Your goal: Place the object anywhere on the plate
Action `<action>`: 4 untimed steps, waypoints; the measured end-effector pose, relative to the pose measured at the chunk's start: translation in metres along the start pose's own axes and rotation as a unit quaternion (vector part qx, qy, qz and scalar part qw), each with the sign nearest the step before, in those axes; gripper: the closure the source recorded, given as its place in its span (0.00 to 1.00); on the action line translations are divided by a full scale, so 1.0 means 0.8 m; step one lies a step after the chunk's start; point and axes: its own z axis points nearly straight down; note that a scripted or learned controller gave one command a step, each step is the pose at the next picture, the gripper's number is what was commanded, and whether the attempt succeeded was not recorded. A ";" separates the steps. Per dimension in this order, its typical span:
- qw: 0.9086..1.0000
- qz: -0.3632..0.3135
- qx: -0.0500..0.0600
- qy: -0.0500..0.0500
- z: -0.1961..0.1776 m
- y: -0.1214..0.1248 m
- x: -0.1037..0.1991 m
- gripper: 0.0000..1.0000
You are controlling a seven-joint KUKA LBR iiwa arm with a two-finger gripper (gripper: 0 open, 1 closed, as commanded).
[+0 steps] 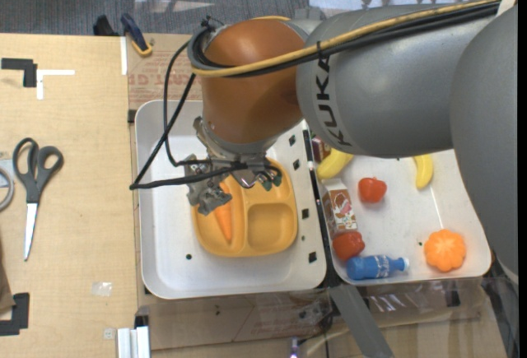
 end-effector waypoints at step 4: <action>0.991 -0.137 0.001 0.000 -0.145 0.022 0.077 0.00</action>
